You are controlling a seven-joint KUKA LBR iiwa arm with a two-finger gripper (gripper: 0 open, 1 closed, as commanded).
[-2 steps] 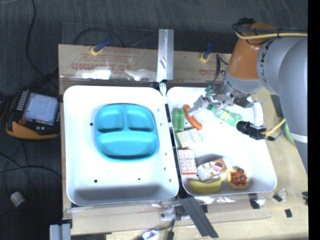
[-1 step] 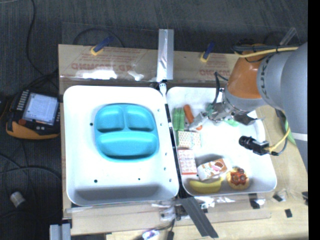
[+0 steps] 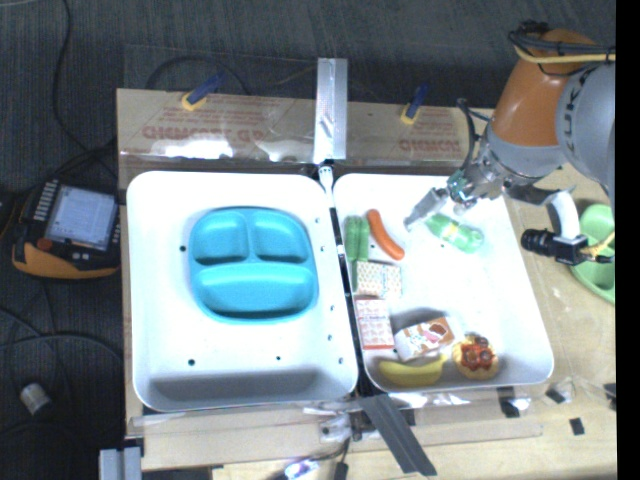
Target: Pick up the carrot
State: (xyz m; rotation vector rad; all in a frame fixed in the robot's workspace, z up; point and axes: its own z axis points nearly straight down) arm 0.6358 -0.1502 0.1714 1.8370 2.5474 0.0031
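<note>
The carrot (image 3: 385, 234) is a short orange stick lying at a slant in the upper left part of the right bin (image 3: 520, 298). My gripper (image 3: 438, 204) hangs over the bin's upper middle, a short way to the right of the carrot and apart from it. Just below and to the right of the gripper lies a pale green bottle-like item (image 3: 456, 233). Nothing shows in the gripper.
A green vegetable (image 3: 355, 238) lies close to the carrot's left, by the bin's wall. Below are two small printed boxes (image 3: 378, 280), a white packet (image 3: 424, 336), a banana (image 3: 410, 371) and a red-yellow item (image 3: 475, 356). The left bin holds a blue divided plate (image 3: 250, 263).
</note>
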